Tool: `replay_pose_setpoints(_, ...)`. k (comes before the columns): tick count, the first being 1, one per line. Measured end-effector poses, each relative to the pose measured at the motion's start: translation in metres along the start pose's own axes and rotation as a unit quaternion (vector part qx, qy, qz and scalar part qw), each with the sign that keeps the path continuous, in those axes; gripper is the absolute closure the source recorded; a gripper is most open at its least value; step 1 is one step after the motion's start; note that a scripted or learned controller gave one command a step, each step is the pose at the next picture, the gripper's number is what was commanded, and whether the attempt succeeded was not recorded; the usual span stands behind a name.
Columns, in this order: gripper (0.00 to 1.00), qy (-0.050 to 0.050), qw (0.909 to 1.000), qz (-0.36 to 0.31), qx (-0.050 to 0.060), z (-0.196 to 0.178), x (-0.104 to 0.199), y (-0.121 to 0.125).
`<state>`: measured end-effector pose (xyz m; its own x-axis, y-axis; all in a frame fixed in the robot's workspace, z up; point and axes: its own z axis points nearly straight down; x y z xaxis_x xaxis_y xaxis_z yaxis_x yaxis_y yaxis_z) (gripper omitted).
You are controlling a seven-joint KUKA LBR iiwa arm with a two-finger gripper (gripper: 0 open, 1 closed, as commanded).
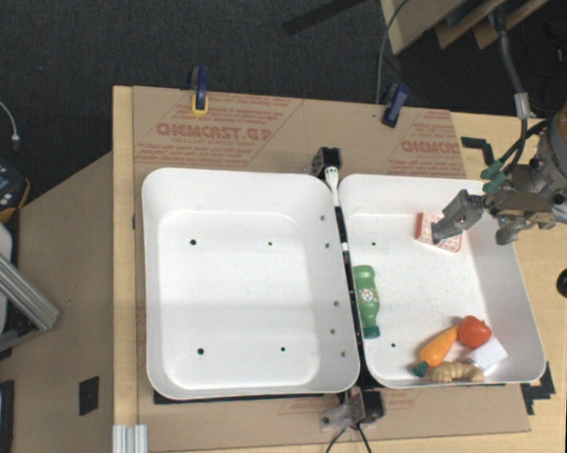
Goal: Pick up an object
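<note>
Two white bins sit side by side; the claw (473, 220) hangs spread, gripping nothing, beside a small red-and-white carton (430, 229) in the right bin (506, 278); a glossy green bottle (365, 300) lies lengthwise along the divider.

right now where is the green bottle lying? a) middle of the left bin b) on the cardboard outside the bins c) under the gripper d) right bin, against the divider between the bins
d: the green bottle lies in the right bin, along its left wall next to the left bin.
</note>
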<state>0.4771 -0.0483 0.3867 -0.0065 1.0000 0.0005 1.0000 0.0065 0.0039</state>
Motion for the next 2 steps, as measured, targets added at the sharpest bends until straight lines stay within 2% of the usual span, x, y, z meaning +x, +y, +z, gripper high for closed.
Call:
replay_pose_setpoints(1,0.00,0.000,1.0000,0.000,-0.004,-0.0842,0.0544,0.0037)
replay_pose_setpoints(2,1.00,-0.001,1.0000,0.003,-0.001,-0.0899,0.0517,0.0039)
